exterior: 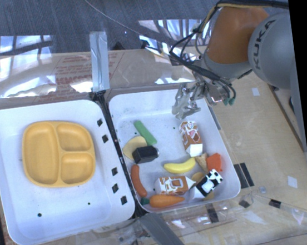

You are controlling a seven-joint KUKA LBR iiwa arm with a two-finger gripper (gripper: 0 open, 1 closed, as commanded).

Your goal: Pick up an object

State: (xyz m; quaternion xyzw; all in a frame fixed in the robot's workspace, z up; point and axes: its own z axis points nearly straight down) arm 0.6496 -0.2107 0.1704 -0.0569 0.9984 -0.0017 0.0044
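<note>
green stick [144, 132] – tilted, upper middle of right bin | black block [145, 154] – against yellow wedge [132, 147] | brown-white carton [190, 135] – lying lengthwise near right wall | banana [180, 167] – flat, centre | sausage [138, 181] – along left wall | carrot [166, 200] – front edge | orange carton [173, 185] – beside black-white block [209, 184]
</note>
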